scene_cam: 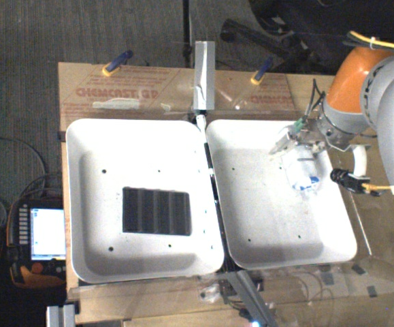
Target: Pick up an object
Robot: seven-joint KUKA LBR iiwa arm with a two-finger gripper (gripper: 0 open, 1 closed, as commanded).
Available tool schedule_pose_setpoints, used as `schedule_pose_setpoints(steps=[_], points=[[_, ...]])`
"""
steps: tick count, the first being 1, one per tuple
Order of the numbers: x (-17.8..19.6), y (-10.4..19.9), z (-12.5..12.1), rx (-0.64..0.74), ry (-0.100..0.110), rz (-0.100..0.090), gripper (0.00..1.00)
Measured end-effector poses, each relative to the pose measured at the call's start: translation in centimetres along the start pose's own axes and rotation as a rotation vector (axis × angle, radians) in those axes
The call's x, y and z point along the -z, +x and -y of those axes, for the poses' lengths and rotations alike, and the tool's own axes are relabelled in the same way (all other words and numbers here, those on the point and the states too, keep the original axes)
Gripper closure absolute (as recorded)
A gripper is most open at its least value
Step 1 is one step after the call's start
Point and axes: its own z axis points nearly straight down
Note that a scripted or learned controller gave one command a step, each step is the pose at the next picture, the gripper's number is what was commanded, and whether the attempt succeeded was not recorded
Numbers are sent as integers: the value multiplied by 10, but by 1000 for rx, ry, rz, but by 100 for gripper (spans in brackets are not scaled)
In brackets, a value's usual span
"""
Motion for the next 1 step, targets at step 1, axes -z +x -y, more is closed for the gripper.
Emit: schedule_pose_setpoints(steps=[1], points=[[-22, 21, -1, 236, 9, 9, 0]])
